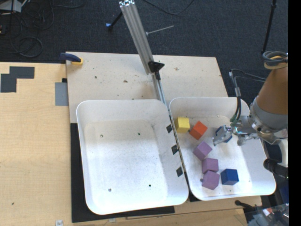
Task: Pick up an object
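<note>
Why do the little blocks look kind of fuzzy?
The camera view is soft and grainy all over, so the yellow block, orange block and blue block have blurry edges; even light from above leaves only faint shadows in the right bin.

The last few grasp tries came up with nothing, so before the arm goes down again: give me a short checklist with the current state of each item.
1. Objects to pick lie in the right bin: ok.
2. Gripper over that bin: ok.
3. Nothing seen between its fingers: ok.
4. Free room around a target: ok for the blue cube and yellow cube; not ok for the three purple cubes, which sit close together.
5. Gripper lined up above one cube: cannot tell.
</note>
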Motion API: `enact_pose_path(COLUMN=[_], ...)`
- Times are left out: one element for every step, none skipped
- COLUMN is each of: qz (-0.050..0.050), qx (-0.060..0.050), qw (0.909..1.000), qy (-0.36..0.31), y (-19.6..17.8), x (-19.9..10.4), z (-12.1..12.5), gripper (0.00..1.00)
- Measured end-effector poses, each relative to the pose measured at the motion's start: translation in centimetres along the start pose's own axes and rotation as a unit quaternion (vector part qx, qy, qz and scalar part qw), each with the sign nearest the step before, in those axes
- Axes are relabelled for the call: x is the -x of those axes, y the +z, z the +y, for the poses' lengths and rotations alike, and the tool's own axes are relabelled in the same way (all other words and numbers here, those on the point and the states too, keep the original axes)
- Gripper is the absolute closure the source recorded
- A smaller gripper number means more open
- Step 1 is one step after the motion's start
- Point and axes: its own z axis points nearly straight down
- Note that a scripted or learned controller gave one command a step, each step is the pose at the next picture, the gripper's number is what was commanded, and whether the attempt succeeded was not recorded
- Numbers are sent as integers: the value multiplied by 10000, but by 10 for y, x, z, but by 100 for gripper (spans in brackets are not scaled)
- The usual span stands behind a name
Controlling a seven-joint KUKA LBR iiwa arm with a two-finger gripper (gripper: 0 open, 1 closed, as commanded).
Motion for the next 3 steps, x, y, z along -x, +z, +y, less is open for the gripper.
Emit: enact_pose_path(qz=[-6, -2, 21], qx=[28, -3, 55], qw=[10000, 10000, 10000], qy=[18, 9, 6], y=[-3, 50, 92], x=[1, 11, 15], z=[1, -3, 8], gripper=[0, 0, 0])
